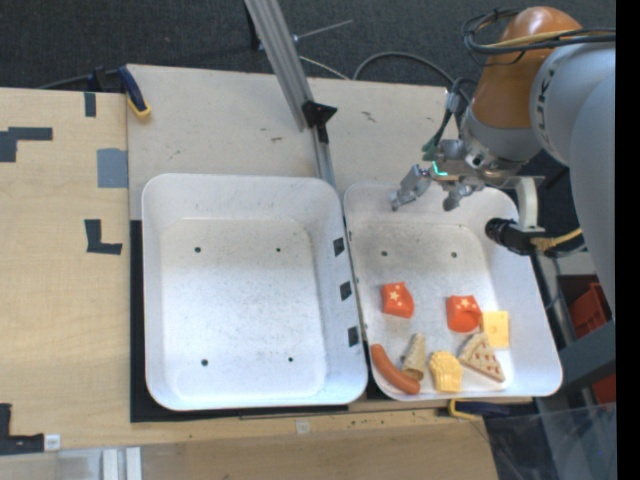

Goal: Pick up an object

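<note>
The gripper [428, 195] hangs over the upper edge of the right bin [520, 268], fingers apart and holding nothing. The toy foods cluster toward the lower right of the frame, well below it; the nearest, an orange-red block [397, 299], lies almost straight down-frame from the fingertips.

the arm [560, 78] gets cut off at the right edge, and the tiny cone-ish toy [413, 354] is too small to identify.
</note>
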{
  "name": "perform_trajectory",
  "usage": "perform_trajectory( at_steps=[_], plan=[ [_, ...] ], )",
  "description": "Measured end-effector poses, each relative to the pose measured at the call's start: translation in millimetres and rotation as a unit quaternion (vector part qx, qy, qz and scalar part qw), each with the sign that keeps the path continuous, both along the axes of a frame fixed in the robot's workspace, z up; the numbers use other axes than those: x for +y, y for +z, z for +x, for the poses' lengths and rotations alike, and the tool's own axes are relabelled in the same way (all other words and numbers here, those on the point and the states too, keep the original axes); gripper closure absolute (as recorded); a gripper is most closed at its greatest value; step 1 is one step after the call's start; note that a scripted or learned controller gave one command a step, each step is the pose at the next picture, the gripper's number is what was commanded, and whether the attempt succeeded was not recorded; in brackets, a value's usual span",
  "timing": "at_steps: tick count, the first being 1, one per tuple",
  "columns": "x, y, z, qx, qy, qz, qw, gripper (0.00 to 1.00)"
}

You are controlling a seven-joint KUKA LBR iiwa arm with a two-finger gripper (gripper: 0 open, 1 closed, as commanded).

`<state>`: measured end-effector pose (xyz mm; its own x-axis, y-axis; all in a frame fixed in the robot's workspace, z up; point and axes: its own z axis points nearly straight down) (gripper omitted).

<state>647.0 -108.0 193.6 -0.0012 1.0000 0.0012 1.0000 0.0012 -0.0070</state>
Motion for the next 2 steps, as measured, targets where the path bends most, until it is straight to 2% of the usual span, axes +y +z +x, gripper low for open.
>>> perform_trajectory(
  at_steps=[1,2],
  plan=[
    [0.0,3.3,1.1,-0.003,0.001,-0.0006,1.0,0.0],
    [9.4,-46.8,-3.9,0.0,0.001,-0.0007,1.0,0.0]
  ],
)
